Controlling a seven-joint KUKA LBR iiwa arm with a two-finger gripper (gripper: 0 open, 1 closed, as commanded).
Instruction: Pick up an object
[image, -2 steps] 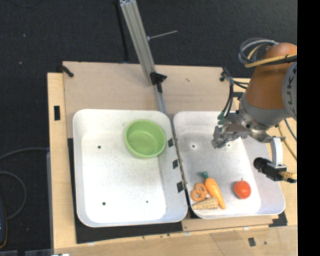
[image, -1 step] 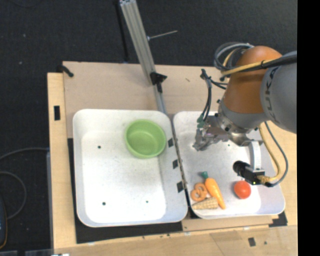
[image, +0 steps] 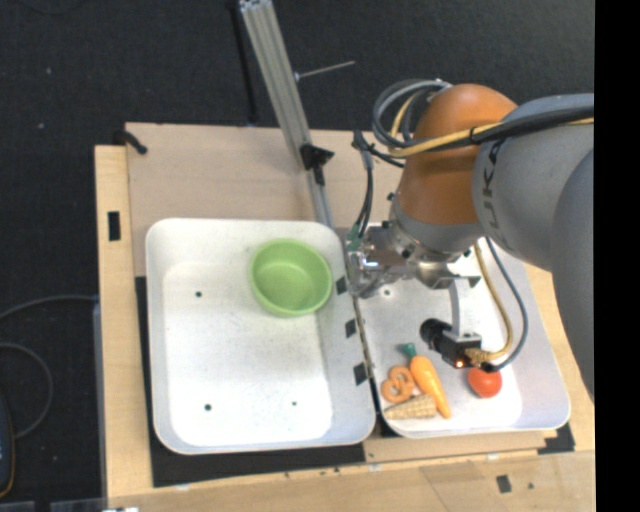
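Note:
A green bowl (image: 290, 278) sits in the left bin (image: 200, 400) near its far right corner. In the right bin (image: 540, 400) lie an orange carrot (image: 428, 382), a pretzel (image: 399, 384), a waffle cone (image: 418, 408) and a small red tomato (image: 485, 383), all near the front edge. The arm's orange band (image: 455, 160) and grey wrist hang over the far part of the right bin. My gripper (image: 372, 268) is low at that bin's far left, close to the divider between the bins, well behind the food items.
A slanted metal post (image: 285, 100) rises from behind the bins. A black cable plug (image: 448, 340) with a lit spot hangs just behind the carrot and tomato. The wooden bench (image: 200, 170) borders the bins on all sides.

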